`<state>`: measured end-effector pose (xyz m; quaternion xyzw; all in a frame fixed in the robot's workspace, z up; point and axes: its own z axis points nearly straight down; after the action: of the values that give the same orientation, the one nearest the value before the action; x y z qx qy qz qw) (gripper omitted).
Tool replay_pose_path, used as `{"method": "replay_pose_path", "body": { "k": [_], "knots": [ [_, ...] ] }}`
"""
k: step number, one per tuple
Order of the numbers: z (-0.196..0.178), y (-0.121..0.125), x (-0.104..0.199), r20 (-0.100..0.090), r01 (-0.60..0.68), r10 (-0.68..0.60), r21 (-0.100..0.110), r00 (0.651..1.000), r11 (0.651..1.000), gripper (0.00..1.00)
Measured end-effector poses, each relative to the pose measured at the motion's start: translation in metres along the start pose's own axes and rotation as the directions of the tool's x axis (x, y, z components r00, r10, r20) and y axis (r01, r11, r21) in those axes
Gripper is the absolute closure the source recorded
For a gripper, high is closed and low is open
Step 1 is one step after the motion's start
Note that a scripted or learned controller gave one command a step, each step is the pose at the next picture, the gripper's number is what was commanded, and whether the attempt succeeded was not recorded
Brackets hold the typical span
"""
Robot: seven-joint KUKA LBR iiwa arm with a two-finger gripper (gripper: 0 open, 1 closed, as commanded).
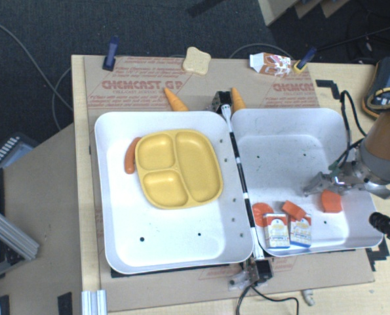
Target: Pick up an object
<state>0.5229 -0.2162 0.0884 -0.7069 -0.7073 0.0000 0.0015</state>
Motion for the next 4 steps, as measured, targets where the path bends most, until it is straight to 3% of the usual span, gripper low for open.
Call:
{"method": "replay_pose_path", "body": {
  "k": [1,2,3,4],
  "knots": [
    [-0.011,0.001,-0.001,0.002,-0.001,0.001,-0.004,1.000,1.000,1.00],
    [-0.082,-0.007,0.036,0.003,0.001,-0.001,-0.004,1.000,1.000,1.00],
    [-0.081,-0.007,0.036,0.003,0.000,0.000,-0.003,1.000,1.000,0.00],
    [-0.008,-0.045,-0.006,-0.001,0.000,0.000,0.001,1.000,1.000,0.00]
  ]
}}
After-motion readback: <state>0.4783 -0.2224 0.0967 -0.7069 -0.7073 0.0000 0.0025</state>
